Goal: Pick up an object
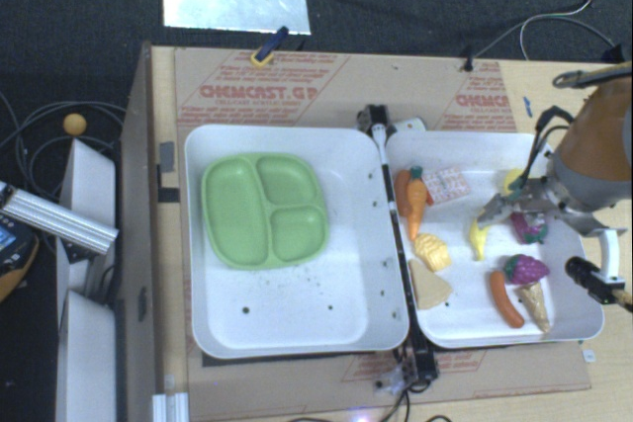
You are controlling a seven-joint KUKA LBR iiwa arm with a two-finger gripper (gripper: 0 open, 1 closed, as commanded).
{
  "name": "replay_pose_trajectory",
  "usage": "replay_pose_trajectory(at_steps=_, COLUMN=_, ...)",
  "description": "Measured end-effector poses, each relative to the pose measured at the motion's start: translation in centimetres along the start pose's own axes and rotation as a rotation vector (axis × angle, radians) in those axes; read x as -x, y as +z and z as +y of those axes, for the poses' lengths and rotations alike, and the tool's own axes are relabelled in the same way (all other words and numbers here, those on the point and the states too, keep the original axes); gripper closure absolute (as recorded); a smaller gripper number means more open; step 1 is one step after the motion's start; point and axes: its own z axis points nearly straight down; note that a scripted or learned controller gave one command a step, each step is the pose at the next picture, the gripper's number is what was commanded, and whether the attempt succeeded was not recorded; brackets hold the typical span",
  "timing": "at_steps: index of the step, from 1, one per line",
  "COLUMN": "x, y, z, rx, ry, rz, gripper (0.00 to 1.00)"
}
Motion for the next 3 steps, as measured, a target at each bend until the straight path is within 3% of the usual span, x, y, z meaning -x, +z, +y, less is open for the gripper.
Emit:
replay_pose_trajectory(at_steps=1, x=-3.8, y=3.6, z=-1.8, rx=-0.034, ry=-0.001, rz=0.016, gripper=0.00)
replay_pose_trajectory(at_steps=2, x=-3.7, y=2.6, z=-1.7, rx=-0.032, ry=-0.003, rz=0.015, gripper=1.00)
replay_pose_trajectory(at_steps=3, x=-3.7, y=2.6, z=-1.7, rx=-0.032, ry=-0.003, rz=0.016, gripper=0.00)
